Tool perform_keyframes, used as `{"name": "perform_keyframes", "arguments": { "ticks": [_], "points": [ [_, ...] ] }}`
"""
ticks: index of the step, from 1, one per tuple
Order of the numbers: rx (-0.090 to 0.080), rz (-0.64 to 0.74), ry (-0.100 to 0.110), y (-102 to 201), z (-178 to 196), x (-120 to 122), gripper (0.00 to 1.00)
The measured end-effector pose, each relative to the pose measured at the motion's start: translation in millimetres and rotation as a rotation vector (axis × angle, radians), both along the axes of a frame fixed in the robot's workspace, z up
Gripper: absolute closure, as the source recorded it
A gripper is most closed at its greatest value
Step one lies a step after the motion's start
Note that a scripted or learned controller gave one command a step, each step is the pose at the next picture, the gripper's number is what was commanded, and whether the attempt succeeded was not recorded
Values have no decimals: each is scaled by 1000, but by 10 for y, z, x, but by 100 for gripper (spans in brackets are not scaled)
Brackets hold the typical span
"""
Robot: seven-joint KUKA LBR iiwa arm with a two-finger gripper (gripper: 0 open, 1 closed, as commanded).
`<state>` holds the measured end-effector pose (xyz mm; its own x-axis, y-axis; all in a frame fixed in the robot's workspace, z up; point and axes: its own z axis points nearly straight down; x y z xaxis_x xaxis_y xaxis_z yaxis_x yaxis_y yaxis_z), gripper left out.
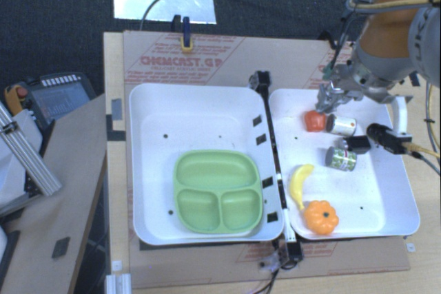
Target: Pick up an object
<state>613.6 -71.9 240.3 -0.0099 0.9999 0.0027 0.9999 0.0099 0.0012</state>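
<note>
Two shallow white bins sit side by side on the bench, the left bin holding a green divided tray toward its near side, the right bin holding the loose objects. The arm reaches in from the right and comes down over the far part of the right bin, its gripper hanging just above a small red-orange object that lies by the bin's far left side. Whether the pincer is spread or pressed together cannot be told from this angle, and nothing is visibly pinched in it. Just right of the red-orange object lies a white cylinder, and nearer still a green-and-silver can on its side. A yellow banana lies near the divider, with an orange pumpkin just beside its near end
</note>
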Motion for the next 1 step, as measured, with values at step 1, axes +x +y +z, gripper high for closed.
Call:
{"name": "perform_keyframes", "arguments": {
  "ticks": [1],
  "points": [
    [-1,0,0,500,79,-123,100]
  ]
}}
